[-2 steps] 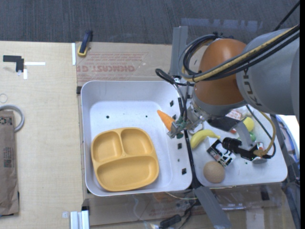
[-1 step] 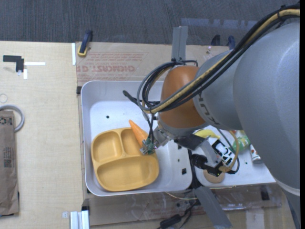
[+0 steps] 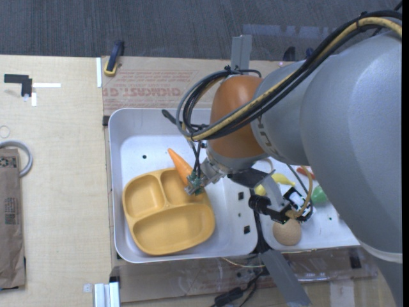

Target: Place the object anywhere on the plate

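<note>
A yellow divided plate (image 3: 167, 219) lies in the left white bin (image 3: 121, 139). An orange carrot with a green top (image 3: 181, 164) lies slanted at the plate's upper right rim, its green end over the rim. My gripper (image 3: 204, 173) sits right beside the carrot's green end. The orange band and grey wrist above hide most of the gripper. Whether the carrot is held cannot be made out.
The right bin (image 3: 326, 232) holds a yellow banana-like piece (image 3: 279, 181), a green object (image 3: 318, 197) and a tan egg-shaped object (image 3: 287, 233). Black cables loop around the wrist. A brown bag (image 3: 11, 216) lies on the bench at far left.
</note>
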You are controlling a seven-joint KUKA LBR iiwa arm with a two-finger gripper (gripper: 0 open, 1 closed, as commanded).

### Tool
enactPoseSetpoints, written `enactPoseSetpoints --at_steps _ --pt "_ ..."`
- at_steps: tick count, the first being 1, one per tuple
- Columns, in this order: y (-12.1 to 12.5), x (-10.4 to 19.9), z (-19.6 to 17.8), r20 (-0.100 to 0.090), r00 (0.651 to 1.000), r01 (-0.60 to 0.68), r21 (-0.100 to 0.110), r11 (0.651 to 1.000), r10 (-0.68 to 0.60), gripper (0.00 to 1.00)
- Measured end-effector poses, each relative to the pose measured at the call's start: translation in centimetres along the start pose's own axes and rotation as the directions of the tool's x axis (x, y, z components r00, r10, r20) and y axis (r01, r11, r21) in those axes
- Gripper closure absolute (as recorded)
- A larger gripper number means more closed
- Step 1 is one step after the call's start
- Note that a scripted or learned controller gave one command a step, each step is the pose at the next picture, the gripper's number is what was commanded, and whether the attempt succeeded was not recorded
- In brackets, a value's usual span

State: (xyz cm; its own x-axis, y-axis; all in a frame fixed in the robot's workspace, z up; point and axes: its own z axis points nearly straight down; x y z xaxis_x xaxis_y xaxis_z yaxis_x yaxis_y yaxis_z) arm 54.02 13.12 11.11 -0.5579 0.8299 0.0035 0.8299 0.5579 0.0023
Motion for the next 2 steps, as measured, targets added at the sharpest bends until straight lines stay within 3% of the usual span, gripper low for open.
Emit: enactPoseSetpoints --at_steps 1,2 --pt "4.46 4.53 1.0 0.012 1.0 -0.008 -0.011 1.0 0.008 1.0" --pt "4.37 3.8 1.02 0.023 1.0 -0.015 -0.015 1.0 0.016 0.0"
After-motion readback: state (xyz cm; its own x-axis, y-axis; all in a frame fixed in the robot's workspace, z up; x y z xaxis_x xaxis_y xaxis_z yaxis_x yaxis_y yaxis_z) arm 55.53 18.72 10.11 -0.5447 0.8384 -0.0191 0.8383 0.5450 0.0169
